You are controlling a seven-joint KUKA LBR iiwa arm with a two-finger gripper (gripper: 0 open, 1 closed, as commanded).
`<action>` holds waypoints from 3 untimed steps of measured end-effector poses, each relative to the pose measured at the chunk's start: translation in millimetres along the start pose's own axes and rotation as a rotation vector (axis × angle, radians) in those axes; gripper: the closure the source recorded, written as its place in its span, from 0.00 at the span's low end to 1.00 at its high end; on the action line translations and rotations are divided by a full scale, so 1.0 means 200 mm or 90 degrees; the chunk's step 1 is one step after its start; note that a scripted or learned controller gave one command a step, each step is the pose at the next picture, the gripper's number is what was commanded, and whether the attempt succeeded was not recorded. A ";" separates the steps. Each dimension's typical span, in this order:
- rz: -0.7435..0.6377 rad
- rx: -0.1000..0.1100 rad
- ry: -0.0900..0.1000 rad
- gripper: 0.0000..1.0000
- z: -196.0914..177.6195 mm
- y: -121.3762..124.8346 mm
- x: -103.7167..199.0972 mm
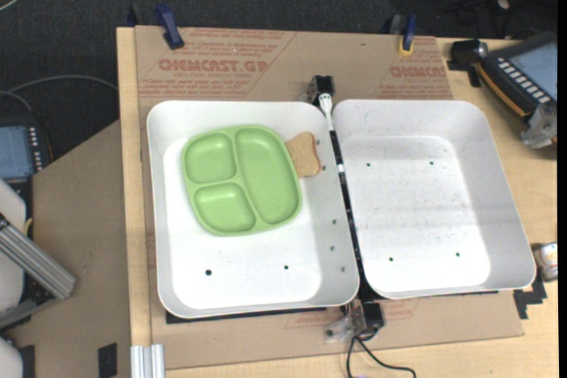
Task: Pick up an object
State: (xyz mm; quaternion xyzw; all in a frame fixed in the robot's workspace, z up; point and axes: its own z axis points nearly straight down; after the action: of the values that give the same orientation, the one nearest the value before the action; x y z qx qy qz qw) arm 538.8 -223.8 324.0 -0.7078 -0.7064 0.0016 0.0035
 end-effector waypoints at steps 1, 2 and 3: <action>-0.004 -0.019 -0.007 1.00 -1.11 0.14 0.12; 0.000 0.000 0.001 1.00 -0.74 -0.32 0.22; -0.001 0.002 0.000 1.00 -0.22 -0.30 0.32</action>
State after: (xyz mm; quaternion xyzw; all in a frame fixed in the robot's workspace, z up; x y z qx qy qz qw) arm 478.7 -159.7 368.4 -0.7070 -0.7072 0.0025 0.0049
